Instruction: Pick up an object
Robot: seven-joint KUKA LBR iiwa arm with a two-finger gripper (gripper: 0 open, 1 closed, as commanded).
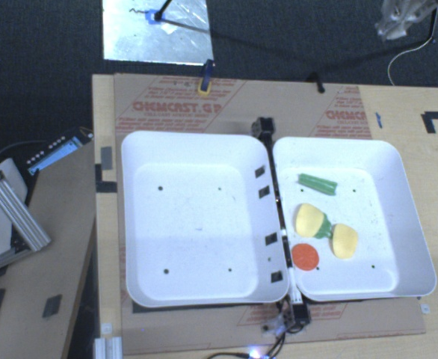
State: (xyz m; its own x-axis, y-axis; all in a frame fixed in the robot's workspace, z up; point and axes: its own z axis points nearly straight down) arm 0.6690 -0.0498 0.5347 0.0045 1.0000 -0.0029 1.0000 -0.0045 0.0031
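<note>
Right bin (398,200) | green piece (318,183) at back, long axis across; yellow pair (325,230), red disc (305,256) nearer front | gripper (402,10) (blurred) far behind bin; jaws: cannot tell

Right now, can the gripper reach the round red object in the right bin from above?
Probably yes. The round red object lies uncovered near the left wall of the right bin, just apart from the yellow object; that wall may crowd the fingers.
</note>
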